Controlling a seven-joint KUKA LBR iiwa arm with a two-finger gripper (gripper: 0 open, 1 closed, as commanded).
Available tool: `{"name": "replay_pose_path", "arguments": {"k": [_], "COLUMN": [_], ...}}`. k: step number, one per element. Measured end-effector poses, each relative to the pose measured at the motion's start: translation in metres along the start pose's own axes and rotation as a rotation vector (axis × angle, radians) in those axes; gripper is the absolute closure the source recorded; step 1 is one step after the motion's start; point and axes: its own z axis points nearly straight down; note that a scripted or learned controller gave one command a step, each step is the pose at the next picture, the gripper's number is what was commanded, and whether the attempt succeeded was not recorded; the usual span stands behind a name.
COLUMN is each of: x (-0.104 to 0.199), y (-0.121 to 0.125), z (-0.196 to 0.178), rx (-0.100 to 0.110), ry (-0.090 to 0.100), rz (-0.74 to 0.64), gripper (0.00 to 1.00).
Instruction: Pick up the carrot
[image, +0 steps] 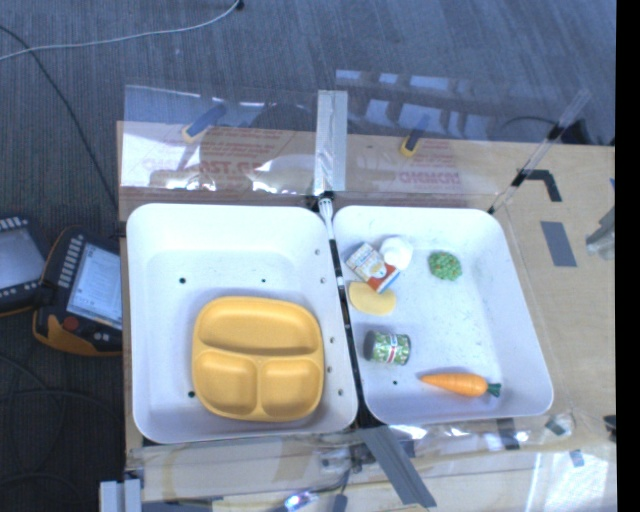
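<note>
We see a yellow divided tray (258, 357) in the left bin (160, 250); the right bin (500, 300) holds a green jar (387, 348), broccoli (445, 265) and a small carton (366, 265).

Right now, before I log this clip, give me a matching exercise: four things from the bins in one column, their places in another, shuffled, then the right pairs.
Things:
1. carrot
2. yellow divided tray
3. green broccoli piece
4. small green-labelled can

Places:
A. left bin, toward its near side
B. right bin, far right part
C. right bin, near edge, lying on its side
D. right bin, near the divider, just left of and beyond the carrot

Pairs: 1-C, 2-A, 3-B, 4-D
</note>
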Motion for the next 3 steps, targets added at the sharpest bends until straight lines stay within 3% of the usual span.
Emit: {"name": "replay_pose_path", "arguments": {"k": [1,2,3], "x": [0.001,-0.009,-0.01], "y": [0.0,0.006,0.002], "z": [0.0,0.191,-0.001], "rx": [-0.001,0.0,-0.005], "ry": [0.0,0.004,-0.001], "rz": [-0.319,-0.646,-0.741], "gripper": [1.0,1.0,1.0]}}
